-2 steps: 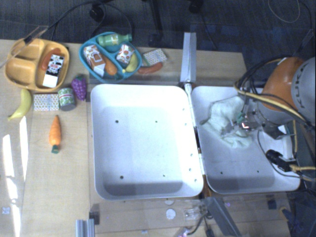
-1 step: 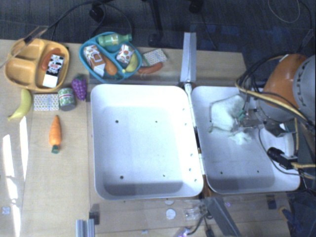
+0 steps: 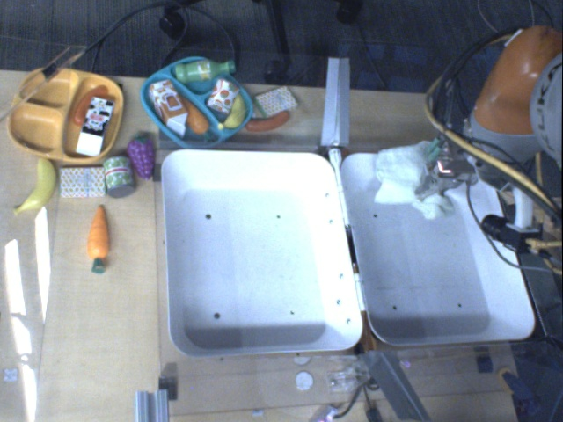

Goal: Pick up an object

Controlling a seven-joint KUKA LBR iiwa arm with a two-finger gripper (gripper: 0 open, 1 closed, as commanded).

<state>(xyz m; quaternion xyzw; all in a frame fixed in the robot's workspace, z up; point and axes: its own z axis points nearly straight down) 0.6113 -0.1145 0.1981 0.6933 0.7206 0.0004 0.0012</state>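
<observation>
White crumpled cloth [image 3: 400, 176] lay in the right bin's [image 3: 440, 310] far corner, the hand [image 3: 437, 183] at its edge, grip impossible to tell; pinching a raised fold seemed best.

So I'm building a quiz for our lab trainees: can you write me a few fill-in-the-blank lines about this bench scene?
1. The white cloth lies in the ____ bin.
2. The gripper is at the cloth's ____ edge.
3. The carrot lies on the bench, ____ of the left bin.
4. The banana lies just below the ____ tray.

Missing words: right; right; left; yellow
</observation>
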